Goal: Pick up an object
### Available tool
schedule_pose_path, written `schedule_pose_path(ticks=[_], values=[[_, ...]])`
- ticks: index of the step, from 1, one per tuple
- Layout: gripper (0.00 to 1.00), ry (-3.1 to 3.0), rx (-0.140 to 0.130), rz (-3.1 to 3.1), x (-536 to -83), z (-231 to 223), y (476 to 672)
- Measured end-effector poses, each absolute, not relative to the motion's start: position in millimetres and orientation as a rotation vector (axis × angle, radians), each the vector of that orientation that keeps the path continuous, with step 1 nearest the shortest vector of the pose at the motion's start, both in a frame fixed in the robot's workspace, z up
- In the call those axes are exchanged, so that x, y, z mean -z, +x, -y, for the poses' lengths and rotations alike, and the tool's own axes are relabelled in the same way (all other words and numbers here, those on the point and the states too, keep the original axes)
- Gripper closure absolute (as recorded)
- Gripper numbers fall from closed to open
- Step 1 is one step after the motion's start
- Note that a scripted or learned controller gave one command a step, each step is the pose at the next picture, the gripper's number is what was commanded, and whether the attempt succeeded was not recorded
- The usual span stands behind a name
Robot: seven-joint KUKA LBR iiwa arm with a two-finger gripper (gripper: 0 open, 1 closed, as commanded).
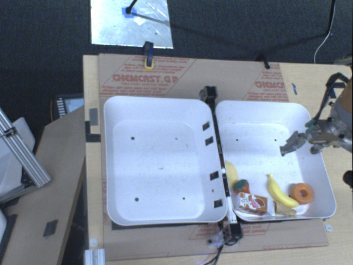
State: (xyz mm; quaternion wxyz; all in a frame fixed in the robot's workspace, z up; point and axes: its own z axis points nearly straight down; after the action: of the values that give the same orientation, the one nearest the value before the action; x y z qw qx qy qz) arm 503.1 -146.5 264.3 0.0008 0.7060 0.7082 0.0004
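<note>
right bin (259, 117): your targets crowd its near edge | banana (281, 192): go here first, it lies clear of the doughnut (301, 193) and snack packet (252, 203) | gripper (289, 146): above them, nothing held, finger spread unclear; descend straight.

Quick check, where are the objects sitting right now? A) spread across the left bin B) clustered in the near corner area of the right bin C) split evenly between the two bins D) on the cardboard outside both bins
B: the banana, orange ring and small packet all lie along the near edge of the right bin, with the hand above that bin's far-right part.
</note>
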Motion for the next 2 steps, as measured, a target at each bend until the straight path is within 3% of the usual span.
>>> schedule_pose_path(ticks=[1, 2], values=[[0.00, 2.214, 0.002, -2.239, -124.9, 79.0, 548.9], [0.00, 2.220, 0.000, -2.212, -83.0, 185.5, 598.9]])
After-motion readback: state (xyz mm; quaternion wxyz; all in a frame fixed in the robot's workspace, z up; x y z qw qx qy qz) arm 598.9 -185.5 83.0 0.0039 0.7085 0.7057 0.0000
